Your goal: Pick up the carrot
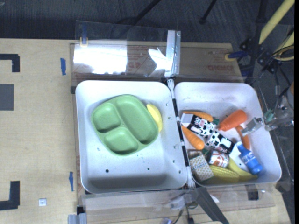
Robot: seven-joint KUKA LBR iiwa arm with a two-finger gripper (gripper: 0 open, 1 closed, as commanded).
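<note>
Gripper (272,118) we saw at right bin's (219,91) right edge, finger state we could not tell, carrot (192,137) lay at bin's left side, beside cow-patterned carton (209,132).

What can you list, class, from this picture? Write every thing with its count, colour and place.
bins: two, white, side by side on the bench
divided plate: one, green, left bin
banana-like piece: one, yellow, left bin, at the plate's right edge
carrot: one, orange, right bin, left side
cow-patterned toy: one, black and white, right bin, middle
bottle: one, orange, right bin, upper middle
blue bottle: one, blue and white, right bin, lower right
corn cob: one, yellow, right bin, near edge
gripper: one, grey, over right bin's right side
</note>
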